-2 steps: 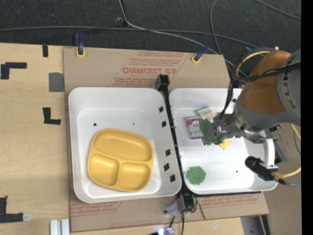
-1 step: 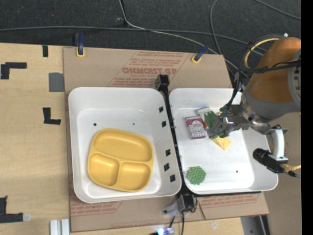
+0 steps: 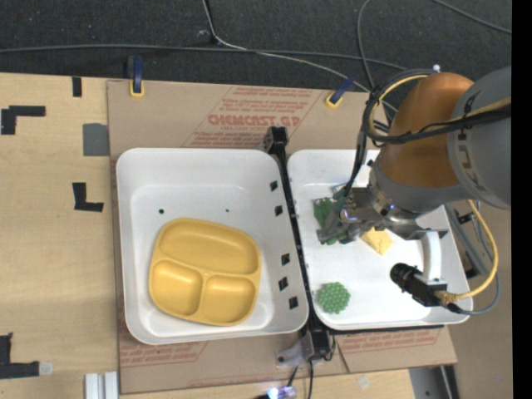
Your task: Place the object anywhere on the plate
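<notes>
Yellow and split into 3 compartments, the plate [image 3: 204, 270] lies in the left bin [image 3: 133, 181]. Across the divider from the plate, the right bin [image 3: 320, 163] holds a green bumpy ball [image 3: 334, 297] near its front edge, a pale yellow block [image 3: 378, 240] and a dark green object [image 3: 322, 210]. The hand [image 3: 341, 223] hangs low by that green object — whether it is clenched cannot be told.

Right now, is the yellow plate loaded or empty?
Empty: the yellow plate shows three bare compartments; the green ball lies in the right bin.
</notes>
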Robot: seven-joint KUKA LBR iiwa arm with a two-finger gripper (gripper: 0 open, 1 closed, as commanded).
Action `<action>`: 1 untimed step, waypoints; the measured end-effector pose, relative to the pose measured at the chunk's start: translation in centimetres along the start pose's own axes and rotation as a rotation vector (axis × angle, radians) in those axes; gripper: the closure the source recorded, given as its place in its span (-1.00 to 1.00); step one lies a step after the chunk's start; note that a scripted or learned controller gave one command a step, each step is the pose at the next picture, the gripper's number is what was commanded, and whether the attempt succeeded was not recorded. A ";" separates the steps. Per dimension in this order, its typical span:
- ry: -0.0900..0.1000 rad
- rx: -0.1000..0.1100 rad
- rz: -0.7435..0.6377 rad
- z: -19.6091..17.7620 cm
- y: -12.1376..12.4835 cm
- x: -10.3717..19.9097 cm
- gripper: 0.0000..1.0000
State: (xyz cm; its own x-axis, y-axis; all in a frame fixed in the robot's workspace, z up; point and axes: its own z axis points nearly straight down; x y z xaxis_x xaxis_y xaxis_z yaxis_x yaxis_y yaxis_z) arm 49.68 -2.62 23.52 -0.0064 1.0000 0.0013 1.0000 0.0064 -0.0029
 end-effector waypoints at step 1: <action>-0.001 0.000 0.001 1.4 -0.3 4.8 1.00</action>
State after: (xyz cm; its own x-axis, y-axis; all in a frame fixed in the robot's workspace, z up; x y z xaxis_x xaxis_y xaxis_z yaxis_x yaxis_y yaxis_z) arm 49.30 2.19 22.12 -0.0054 1.0000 0.0004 1.0000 0.0054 -0.0032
